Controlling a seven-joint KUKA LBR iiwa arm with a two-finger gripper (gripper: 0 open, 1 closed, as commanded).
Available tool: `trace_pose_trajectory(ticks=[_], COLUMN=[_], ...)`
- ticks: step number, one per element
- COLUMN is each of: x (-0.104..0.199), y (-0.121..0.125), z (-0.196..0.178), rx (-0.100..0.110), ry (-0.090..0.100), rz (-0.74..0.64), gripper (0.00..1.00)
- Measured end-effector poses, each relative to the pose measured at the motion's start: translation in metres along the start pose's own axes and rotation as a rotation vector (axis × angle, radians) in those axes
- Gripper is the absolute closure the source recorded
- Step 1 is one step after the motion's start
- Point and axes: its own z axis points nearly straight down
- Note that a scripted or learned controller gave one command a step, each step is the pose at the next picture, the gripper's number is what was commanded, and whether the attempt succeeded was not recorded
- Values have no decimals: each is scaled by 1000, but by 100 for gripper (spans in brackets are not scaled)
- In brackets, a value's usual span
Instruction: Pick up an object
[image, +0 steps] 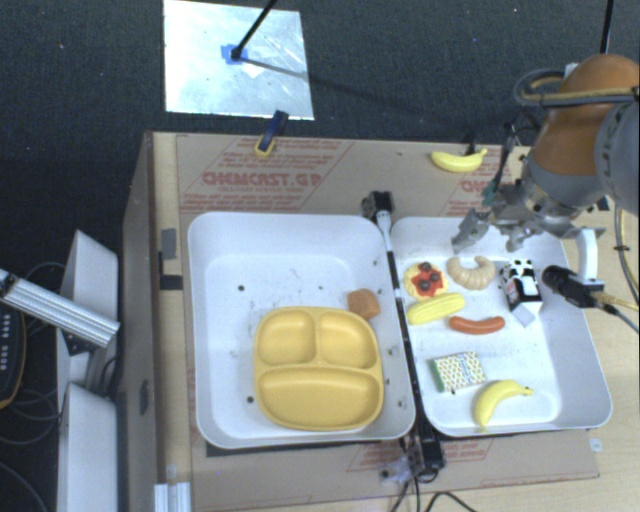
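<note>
Spread apart and holding nothing, the gripper (494, 232) hangs over the far part of the right bin (575, 350), its two grey fingers (468, 232) pointing down and toward the croissant (471, 270), which lies just in front of them without touching.

Taking the croissant as the landmark: it curves like a shallow arch, its long axis running left to right across the bin, ends turned toward the bin's far wall. Just to its left sits a small pizza toy (426, 279). In front of it a corn cob (436, 308) lies with its long axis slanting from lower left to upper right, and beside that a red sausage (477, 323) lies nearly level, left to right. To the croissant's right stands a black and white toy (520, 282). Further forward are a green-patterned packet (459, 371) and a banana (497, 398), its tip pointing right.

Open white floor shows behind the croissant, up to the far wall, and along the right side of the bin.

Across the divider, the left bin (230, 260) holds a yellow divided plate (319, 366) and a small brown piece (364, 302). Another banana (458, 158) lies on the board behind the right bin.

Grey with an orange band (600, 80), the arm (575, 150) comes in from the upper right and bends downward to the wrist.
</note>
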Motion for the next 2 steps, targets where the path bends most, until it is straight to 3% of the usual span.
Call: trace_pose_trajectory(ticks=[1, 2], x=[29, 30], y=[-12, -23], z=[67, 107], rx=[2, -4], ry=[1, 0], rz=[-2, 2], gripper=[0, 0])
